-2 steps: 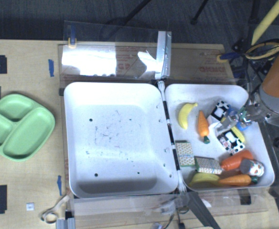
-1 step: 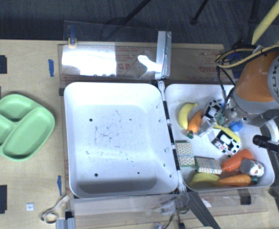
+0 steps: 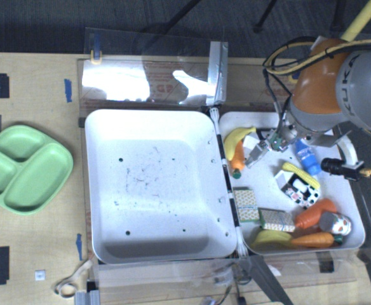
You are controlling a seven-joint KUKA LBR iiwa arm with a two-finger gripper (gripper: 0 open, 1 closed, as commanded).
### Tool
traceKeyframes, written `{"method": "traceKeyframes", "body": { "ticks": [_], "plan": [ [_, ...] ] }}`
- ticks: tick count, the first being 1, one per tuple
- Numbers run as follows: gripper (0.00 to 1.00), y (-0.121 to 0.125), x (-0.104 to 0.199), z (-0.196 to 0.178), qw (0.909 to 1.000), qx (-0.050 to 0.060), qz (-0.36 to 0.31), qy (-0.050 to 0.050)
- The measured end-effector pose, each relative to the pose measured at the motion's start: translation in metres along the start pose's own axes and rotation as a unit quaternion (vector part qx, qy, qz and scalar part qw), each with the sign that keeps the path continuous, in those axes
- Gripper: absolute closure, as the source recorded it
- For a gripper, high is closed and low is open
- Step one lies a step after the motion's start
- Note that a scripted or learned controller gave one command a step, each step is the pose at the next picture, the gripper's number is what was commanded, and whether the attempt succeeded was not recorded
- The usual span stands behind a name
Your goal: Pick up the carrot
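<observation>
At the far left of the frame a green divided plate lies on the wooden bench, apart from the bins. To its right, the left bin shows a white floor with faint scuffs and a few dark dots. A clear panel stands behind its upper edge.

Past the divider, the right bin holds a cluster of things. Near its upper left corner a yellow banana curves down to a short orange piece touching its lower end. Just right of these the gripper hangs low over the bin floor, on the grey arm reaching in from the upper right. Whether it is apart or together cannot be told.

A speckled block sits by the divider, and a blue bottle lies right of the gripper. The carrot, long and orange, lies along the bin's lower right edge, well apart from the gripper. A stubbier orange thing lies just above it.
</observation>
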State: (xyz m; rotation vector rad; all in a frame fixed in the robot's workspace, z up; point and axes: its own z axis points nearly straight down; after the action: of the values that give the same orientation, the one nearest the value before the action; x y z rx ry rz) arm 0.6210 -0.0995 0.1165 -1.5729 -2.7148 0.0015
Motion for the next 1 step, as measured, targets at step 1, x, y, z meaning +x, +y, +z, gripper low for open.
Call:
{"method": "traceKeyframes", "body": {
  "ticks": [1],
  "plan": [
    [0.0,-0.0022,-0.0078,0.006,0.9986,0.001,-0.054,0.0]
  ]
}}
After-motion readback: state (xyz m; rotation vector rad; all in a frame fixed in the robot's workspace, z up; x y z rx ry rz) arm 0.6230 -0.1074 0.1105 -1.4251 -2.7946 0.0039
